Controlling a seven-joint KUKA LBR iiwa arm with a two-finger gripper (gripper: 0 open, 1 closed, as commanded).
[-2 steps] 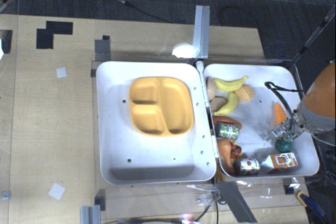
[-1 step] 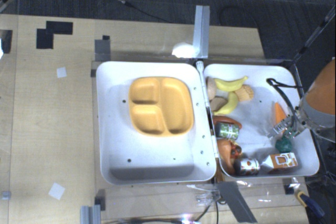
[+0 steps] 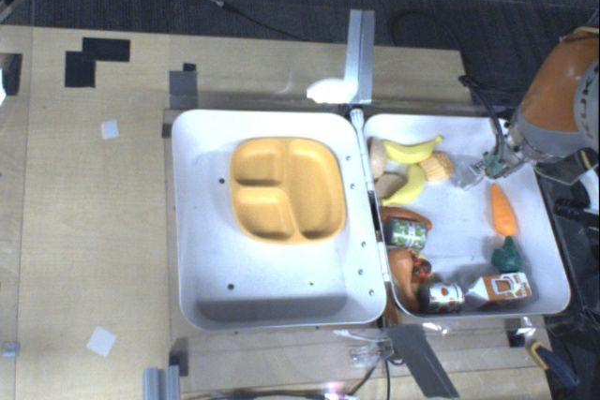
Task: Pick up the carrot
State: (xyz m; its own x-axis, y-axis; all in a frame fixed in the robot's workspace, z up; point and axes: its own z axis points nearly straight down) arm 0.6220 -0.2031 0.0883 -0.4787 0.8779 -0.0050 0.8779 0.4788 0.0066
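Note:
The carrot is orange with a green top and lies lengthwise near the right wall of the right bin. My gripper hangs over the bin's upper right part, just above and left of the carrot's thin end. It reaches down from the grey arm with the orange band. Nothing of the carrot sits in the gripper.
The right bin also holds two bananas, a beige piece, a can, a dark bottle and a juice box. A yellow divided plate lies in the left bin.

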